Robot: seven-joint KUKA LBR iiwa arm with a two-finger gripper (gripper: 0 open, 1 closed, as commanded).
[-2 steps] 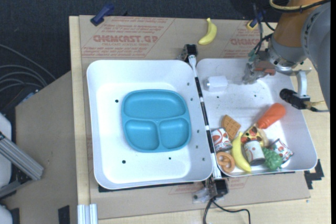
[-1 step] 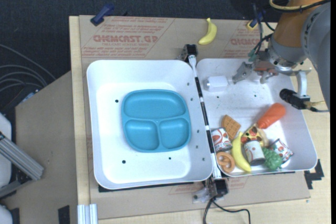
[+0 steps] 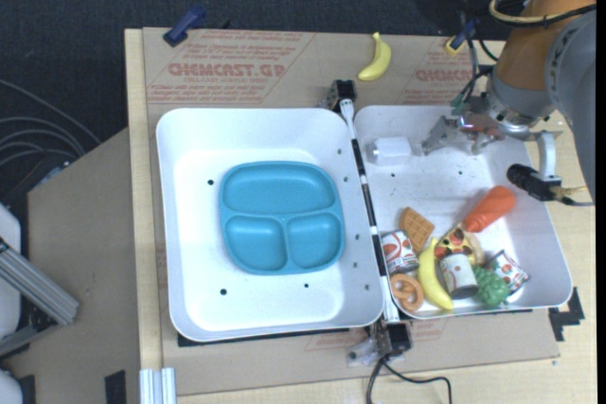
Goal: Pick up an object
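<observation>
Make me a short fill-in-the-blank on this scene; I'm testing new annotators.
1. The blue divided tray lies in the ____ bin.
2. The carrot lies in the ____ bin.
3. Outside the bins, on the board, lies a yellow ____.
4. The arm reaches in from the ____.

Missing words: left; right; banana; right

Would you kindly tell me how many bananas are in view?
2: one banana on the cardboard above the bins, another banana in the right bin among the toys. More may be hidden there.
</observation>
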